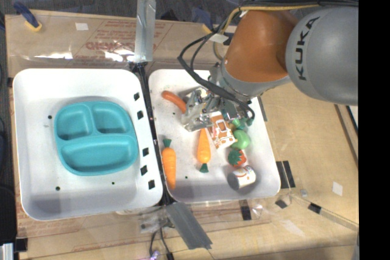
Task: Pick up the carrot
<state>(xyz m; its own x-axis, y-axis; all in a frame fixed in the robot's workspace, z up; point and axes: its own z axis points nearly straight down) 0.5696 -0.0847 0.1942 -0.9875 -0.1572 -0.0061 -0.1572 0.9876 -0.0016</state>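
Two orange carrots with green tops lie in the right bin (262, 189). One carrot (169, 165) rests along the bin's left wall, near the front. The other carrot (203, 148) lies upright in the picture near the bin's middle. My gripper (196, 111) hangs low over the upper middle of this bin, just above and left of the middle carrot's tip. The grey arm and its orange band cover the bin's back right corner. Nothing shows held in the gripper.
A red-orange sausage-like toy (173, 99) lies left of the gripper. A small printed card (221, 132), a green toy (242, 139), a strawberry (237, 158) and a small can (242, 178) crowd the right side. The left bin (30, 192) holds a teal divided plate (94, 136).
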